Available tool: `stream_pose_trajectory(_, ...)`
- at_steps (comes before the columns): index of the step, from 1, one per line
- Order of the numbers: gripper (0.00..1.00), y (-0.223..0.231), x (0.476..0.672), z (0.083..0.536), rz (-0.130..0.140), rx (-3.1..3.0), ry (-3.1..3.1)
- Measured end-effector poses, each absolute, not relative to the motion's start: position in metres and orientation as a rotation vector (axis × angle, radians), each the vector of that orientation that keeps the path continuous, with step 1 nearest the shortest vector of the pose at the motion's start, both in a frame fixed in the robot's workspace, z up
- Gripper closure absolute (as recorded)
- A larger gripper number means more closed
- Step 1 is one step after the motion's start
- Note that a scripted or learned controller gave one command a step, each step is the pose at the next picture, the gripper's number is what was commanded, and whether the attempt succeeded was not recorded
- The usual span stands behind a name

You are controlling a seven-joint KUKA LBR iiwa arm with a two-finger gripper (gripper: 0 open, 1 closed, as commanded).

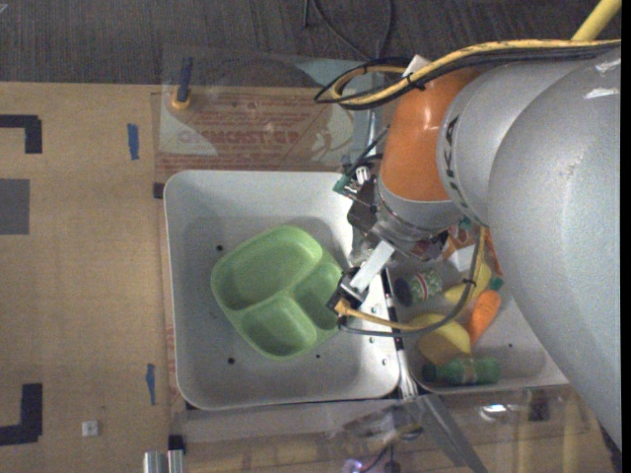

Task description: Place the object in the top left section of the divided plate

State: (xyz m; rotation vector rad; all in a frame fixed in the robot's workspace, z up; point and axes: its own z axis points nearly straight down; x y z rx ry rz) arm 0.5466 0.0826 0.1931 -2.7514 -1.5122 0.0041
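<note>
The green divided plate (223, 286) sits in the left bin (197, 215), somewhat right of the bin's middle and turned at an angle. Its one large section faces the far side of the bin and its two smaller sections lie toward the near side. Its right-hand edge runs in under the robot's wrist hardware.

The claw (370, 235) hangs over the strip where the two bins meet, just beside that right edge of the plate and a little above it. From where I stand the wrist covers its business end, so I cannot tell whether it is open or closed, or whether it has hold of anything.

The loose things lie on the other side of the claw from the plate, in the right bin (518, 363), bunched against the wall shared with the left bin. There is a small labelled tin (426, 284) nearest the claw, a yellow piece (446, 343) below it, an orange carrot (484, 314) to the right and a green piece (469, 370) nearest the front wall. The carrot and the yellow piece are close together, partly under a yellow cable.

The arm (552, 225), grey with its orange band, comes in from the right and covers most of the right bin. Both bins rest on a tan bench (79, 264) marked with bits of blue tape (133, 142).
</note>
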Motion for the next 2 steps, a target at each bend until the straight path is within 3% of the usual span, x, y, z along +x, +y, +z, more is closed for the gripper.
stream_pose_trajectory(1, 1.0, 0.083, 0.547, 0.202, 0.006, -2.75, -1.513)
stream_pose_trajectory(2, 1.0, 0.079, 0.479, 0.183, 0.007, -2.826, -1.366)
